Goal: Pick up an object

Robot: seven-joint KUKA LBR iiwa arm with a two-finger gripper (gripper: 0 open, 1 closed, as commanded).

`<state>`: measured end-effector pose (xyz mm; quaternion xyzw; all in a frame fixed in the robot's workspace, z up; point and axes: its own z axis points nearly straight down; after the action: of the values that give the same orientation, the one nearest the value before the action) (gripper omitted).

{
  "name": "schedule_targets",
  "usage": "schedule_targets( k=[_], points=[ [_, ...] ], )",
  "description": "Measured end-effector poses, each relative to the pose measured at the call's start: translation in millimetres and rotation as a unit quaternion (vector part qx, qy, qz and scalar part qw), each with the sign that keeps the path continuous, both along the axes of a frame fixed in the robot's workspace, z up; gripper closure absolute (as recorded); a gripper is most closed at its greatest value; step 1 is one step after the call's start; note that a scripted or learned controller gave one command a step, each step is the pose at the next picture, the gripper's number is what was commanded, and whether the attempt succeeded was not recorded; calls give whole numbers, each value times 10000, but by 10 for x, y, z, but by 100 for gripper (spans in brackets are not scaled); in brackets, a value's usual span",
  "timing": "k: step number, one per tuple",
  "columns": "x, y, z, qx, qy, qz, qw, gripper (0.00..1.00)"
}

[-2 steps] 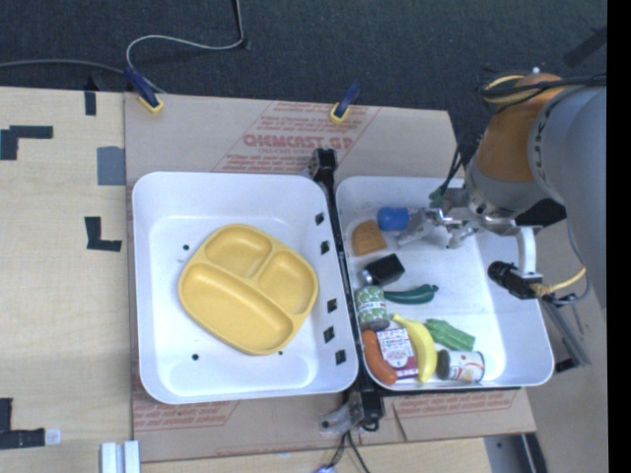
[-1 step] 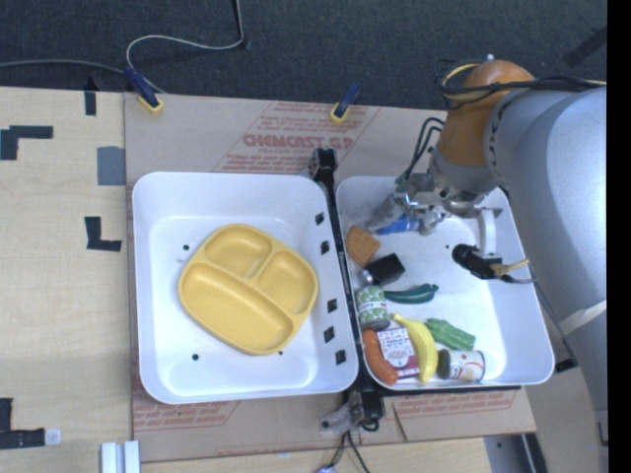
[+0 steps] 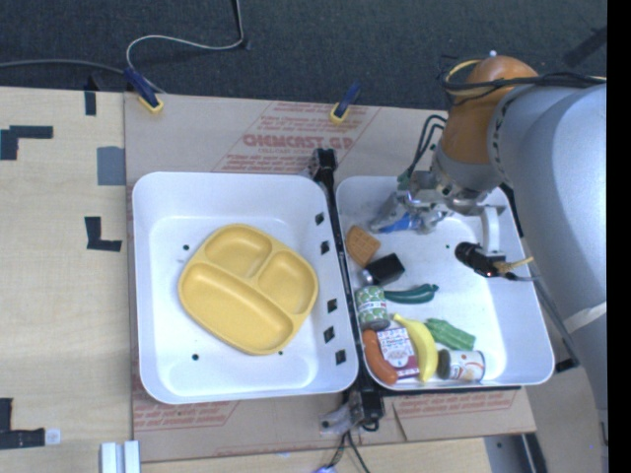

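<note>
The objects to pick from lie in the right bin (image 3: 523, 338): a banana (image 3: 422, 345) near the front edge, with a small red-labelled bottle (image 3: 394, 347) just left of it, a green-capped jar (image 3: 371, 304) above that, a green pepper (image 3: 412, 293), a black block (image 3: 384, 268), a tan cracker-like piece (image 3: 362, 244) near the divider, and a dark-capped bottle (image 3: 461, 365) lying at the front right. A bluish item (image 3: 396, 224) lies in the bin's rear part, right under the gripper (image 3: 422, 208), which hangs low over that corner; whether it touches the item is unclear. The left bin (image 3: 158, 294) holds a yellow divided plate (image 3: 248, 287). Both bins rest on a cardboard sheet (image 3: 197, 141).
</note>
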<state>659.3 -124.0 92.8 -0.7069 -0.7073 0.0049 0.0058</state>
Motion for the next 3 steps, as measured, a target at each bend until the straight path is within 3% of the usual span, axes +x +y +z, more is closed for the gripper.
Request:
schedule_targets(
  k=[1, 2, 3],
  points=[
    [-380, 418, 1503, -12, -90, 7, 10000, 100],
    [-388, 416, 1487, -12, -73, 5, 10000, 0],
    [-221, 558, 904, -6, -61, 3, 10000, 0]
  ],
)
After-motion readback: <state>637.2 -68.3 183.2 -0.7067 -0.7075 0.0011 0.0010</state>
